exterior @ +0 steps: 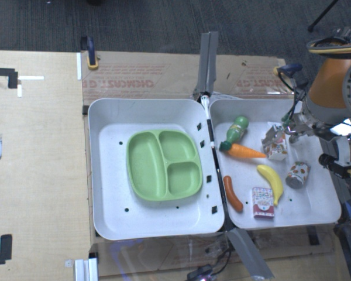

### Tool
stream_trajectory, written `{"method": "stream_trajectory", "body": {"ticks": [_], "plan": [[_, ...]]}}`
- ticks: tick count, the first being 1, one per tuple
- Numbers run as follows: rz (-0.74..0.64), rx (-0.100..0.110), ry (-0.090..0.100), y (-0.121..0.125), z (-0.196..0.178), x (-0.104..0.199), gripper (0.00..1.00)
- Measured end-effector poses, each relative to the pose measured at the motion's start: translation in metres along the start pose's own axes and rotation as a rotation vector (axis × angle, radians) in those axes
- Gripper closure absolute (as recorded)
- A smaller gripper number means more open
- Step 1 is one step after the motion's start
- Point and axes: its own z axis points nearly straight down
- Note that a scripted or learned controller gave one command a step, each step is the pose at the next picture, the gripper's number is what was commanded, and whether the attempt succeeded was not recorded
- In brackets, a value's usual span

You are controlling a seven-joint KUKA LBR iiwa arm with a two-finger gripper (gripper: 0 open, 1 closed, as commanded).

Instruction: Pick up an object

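Robot arm closes in on its pick

At right of frame, the gripper hovers by the carrot; its grip unreadable, descent and closure seemingly remaining.

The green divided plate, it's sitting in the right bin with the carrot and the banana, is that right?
Not quite. The camera view shows the green divided plate lying in the left bin. The carrot and the banana are in the right bin, apart from the plate.
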Motion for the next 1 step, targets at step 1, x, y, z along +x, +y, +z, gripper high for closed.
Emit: {"method": "stream_trajectory", "body": {"ticks": [1], "plan": [[0.0, -0.002, -0.001, 0.0006, -0.0104, -0.0005, 1.0]]}}
